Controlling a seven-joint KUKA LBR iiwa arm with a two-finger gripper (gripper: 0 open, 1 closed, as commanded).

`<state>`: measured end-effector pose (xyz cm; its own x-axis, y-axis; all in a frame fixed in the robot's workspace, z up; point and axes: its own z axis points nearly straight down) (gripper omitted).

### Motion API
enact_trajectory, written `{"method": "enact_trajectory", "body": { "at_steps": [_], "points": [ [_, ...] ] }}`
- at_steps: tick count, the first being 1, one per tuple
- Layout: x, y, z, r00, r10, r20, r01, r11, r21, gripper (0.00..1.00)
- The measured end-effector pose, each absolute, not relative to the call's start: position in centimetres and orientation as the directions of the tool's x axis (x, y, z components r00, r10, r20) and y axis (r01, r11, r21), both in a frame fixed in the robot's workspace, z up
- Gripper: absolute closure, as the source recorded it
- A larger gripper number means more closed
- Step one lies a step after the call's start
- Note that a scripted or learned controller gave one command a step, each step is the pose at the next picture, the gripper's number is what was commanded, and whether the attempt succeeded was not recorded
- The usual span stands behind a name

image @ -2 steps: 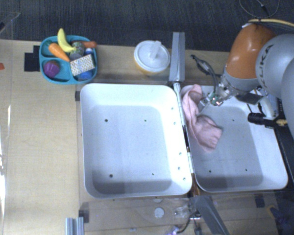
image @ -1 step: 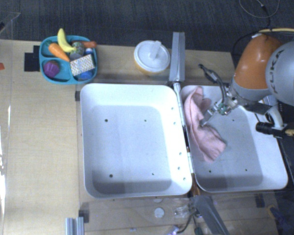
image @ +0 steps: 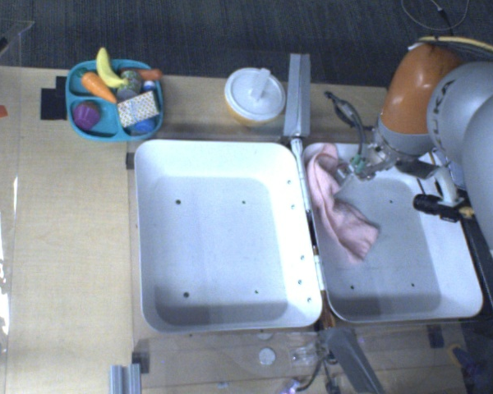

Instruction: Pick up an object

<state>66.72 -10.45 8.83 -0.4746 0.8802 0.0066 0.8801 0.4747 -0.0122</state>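
Note:
A pink cloth [image: 338,210] lies crumpled in the right bin [image: 427,290], along its left wall, trailing from the back corner toward the middle. My gripper [image: 352,169] sits low at the cloth's upper right edge, touching or just above the fabric. The grey arm with its orange band [image: 415,89] reaches in from the right and hides the gripper's own parts. Whether any fabric is caught in it cannot be made out.
The left bin [image: 222,236] stands beside the right one, with a thin rim between them. Behind the bins are a blue tray [image: 72,109] of toy food, a white lidded cup [image: 255,94] and an upright metal bar [image: 297,97]. Cables run behind the arm.

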Motion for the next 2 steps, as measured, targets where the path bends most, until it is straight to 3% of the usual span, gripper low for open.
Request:
{"method": "enact_trajectory", "body": {
  "at_steps": [1,2],
  "points": [
    [63.4,-9.3,9.0,-0.571,0.821,-0.006,0.821,0.571,0.006,0.00],
    [60.6,-11.1,19.0,-0.597,0.802,-0.007,0.802,0.597,0.007,0.00]
  ]
}}
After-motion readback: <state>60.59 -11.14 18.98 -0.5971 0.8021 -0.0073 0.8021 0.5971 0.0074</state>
